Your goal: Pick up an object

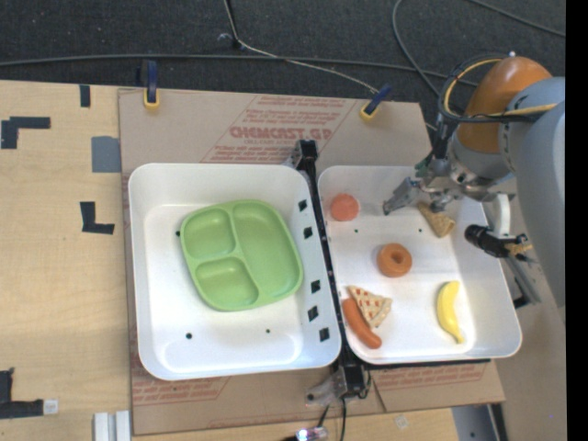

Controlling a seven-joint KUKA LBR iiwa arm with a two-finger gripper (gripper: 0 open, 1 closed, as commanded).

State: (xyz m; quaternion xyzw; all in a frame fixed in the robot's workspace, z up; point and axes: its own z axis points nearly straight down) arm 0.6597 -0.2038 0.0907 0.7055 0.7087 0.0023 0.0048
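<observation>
The grey metal fingers [424, 197] hang spread apart over the right white bin's [484, 338] far corner, nothing between them. A tan wedge-shaped piece [439, 220] lies just beside them. Nearer the camera lie the brown doughnut [395, 260] and yellow banana [448, 311]; left of them, the round pinkish-red piece [344, 207].

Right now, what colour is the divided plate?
Light green plate, seen in the camera view.
</observation>
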